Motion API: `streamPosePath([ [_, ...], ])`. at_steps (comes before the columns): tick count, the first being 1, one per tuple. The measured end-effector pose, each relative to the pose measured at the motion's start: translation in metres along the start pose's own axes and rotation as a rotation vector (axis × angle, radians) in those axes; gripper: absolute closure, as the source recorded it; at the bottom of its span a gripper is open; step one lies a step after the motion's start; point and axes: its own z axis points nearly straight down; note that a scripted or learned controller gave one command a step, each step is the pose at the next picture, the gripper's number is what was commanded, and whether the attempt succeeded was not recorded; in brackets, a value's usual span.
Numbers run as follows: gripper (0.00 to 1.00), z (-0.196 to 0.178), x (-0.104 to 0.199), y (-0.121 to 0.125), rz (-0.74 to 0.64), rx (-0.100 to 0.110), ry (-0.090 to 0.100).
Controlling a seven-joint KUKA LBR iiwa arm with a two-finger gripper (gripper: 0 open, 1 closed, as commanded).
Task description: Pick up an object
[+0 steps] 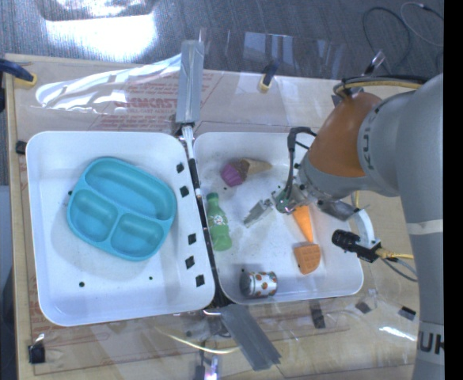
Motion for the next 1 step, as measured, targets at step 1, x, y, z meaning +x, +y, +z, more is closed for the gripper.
streamPosePath([
  [1, 0.00, -0.0836, -0.0184, 0.0421, 0.047, -0.002, -0.002],
])
